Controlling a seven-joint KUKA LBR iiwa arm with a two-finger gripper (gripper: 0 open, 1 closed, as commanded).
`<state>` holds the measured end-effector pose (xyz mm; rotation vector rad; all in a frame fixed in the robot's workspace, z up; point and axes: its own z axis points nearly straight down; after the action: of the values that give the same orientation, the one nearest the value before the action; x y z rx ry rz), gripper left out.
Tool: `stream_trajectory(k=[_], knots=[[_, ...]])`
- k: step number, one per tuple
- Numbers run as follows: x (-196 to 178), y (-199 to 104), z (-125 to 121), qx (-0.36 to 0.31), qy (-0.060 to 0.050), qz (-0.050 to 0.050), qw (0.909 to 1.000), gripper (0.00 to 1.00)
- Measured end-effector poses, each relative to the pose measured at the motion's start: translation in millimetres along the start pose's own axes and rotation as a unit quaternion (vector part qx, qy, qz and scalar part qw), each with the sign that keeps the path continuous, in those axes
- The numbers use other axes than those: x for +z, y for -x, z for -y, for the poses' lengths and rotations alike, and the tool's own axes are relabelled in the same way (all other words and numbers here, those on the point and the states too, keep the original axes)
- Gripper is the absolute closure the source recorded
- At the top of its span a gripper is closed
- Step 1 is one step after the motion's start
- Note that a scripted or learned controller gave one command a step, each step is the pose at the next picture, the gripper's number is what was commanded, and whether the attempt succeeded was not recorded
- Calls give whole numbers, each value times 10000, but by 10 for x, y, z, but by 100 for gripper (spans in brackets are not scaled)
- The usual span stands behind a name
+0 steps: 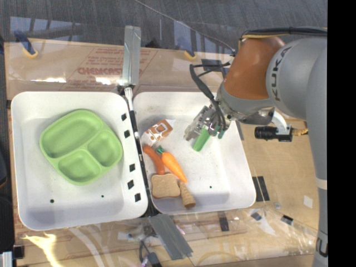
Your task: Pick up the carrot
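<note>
A: Layout, biggest first?

B: Arm (289,65) fills 1–3 o'clock, grey with the orange band, wrist angled down over the right bin (236,174). Left bin (28,166) takes the 9 o'clock half and carries a green divided plate (81,146), roughly centred, with bare white floor all round it, widest along the 6 o'clock wall.

A: Right bin clutter?

B: All bunched at its 7–9 o'clock side, against the divider between the bins. Carrot (171,165) lies diagonal, green top toward 11, tip toward 5. An orange-red piece (150,155) lies just beside it on the 9 o'clock side. Toast slice (165,186) touches the carrot's tip end from 7 o'clock, and a tan stick-shaped piece (187,196) sits against the toast near the 6 o'clock wall. Small orange-and-white carton (158,130) at 12 of the carrot top.

A: Free room?

B: The bin's 3–5 o'clock floor is bare, from mid-floor to the right wall.

A: Gripper?

B: Gripper (207,128) at the bin's 1 o'clock area, well apart from the carrot. A green cylinder (200,142) sits right at the fingertips, touching or nearly. Can't tell the finger gap, nor whether it's grasped.
</note>
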<state>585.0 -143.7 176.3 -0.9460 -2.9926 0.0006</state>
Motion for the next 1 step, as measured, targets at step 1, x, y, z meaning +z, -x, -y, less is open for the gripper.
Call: stream_trajectory(k=[1], knots=[[74, -710, 539, -2039, -1, 5, 9790, 100]])
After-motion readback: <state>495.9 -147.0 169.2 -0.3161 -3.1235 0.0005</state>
